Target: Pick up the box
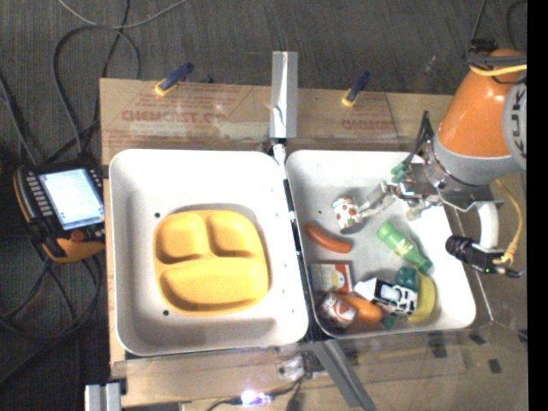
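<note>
Box, small red-and-white carton (331, 276), lies flat near the front-left of the right white bin (300, 178), between a red sausage (330, 240) and a can (338, 309). Gripper (409, 191) hovers well apart, upper right; jaws' state unclear, cannot tell. Judged: pickup not yet begun.

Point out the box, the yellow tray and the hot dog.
box (330, 276), camera view, middle of its printed top face.
yellow tray (211, 259), camera view, ridge between its compartments.
hot dog (329, 239), camera view, middle of its length.
</note>
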`<state>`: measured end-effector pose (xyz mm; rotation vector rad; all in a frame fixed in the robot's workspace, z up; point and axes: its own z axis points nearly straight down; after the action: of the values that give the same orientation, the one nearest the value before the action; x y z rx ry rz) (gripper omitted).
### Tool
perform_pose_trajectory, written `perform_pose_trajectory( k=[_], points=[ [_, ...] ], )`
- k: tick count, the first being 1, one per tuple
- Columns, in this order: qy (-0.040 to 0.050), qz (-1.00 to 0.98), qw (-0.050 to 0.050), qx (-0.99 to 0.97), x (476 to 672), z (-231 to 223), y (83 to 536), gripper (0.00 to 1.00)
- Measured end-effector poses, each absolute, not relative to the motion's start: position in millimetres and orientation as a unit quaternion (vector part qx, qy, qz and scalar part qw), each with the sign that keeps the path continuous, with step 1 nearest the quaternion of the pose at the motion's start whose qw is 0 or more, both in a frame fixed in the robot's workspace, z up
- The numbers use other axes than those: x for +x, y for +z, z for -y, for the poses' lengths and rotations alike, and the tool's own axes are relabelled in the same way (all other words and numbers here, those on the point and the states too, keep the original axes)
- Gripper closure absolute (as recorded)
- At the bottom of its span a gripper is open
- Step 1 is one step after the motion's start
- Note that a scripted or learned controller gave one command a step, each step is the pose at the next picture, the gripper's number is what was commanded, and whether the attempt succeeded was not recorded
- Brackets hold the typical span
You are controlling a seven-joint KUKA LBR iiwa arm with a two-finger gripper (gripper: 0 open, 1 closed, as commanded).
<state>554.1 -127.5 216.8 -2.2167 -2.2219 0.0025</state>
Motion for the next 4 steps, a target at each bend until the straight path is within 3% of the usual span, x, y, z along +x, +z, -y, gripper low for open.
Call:
perform_pose_trajectory(
  k=[1,2,3,4],
  points=[
    [-0.0004,0.732,0.0,-0.681,514.6,103,94,0.0],
    [-0.0047,0.77,-0.01,-0.638,489.8,104,91,0.0],
    [-0.0046,0.769,-0.007,-0.639,489.1,103,100,1.0],
    [0.0005,0.822,0.001,-0.57,483.2,74,183,1.0]
  ],
)
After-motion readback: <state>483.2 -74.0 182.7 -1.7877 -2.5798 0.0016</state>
